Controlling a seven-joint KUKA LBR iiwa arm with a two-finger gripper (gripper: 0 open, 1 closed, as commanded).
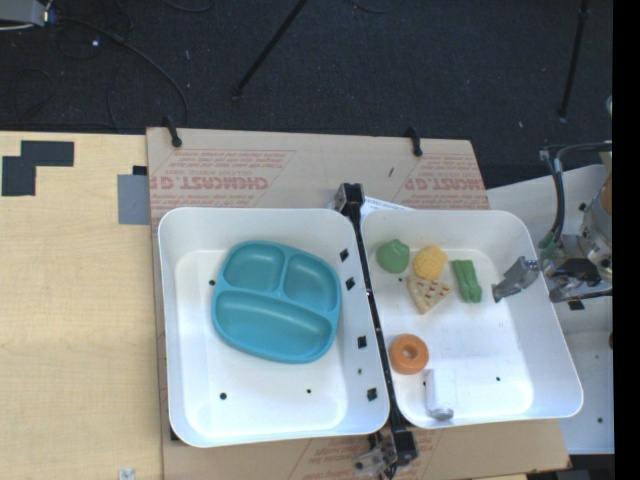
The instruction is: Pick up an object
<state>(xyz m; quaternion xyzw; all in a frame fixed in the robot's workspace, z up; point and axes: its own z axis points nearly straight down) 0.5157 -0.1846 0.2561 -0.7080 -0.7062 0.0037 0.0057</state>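
The green block (466, 279) lies in the right bin (540, 388), right of the waffle piece (429, 293), yellow corn (431, 261) and green pepper (393, 256). The gripper (517, 279) hangs just right of it; whether its claw is apart, I cannot tell.

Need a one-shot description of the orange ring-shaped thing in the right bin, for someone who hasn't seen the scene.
Take the right white bin, the one without the teal divided plate. Along its left wall, below the cluster of green, yellow and tan toy foods, sits the orange ring, just above a small white cylinder. It is the only orange item and the only one with a hole in its middle, like a doughnut.
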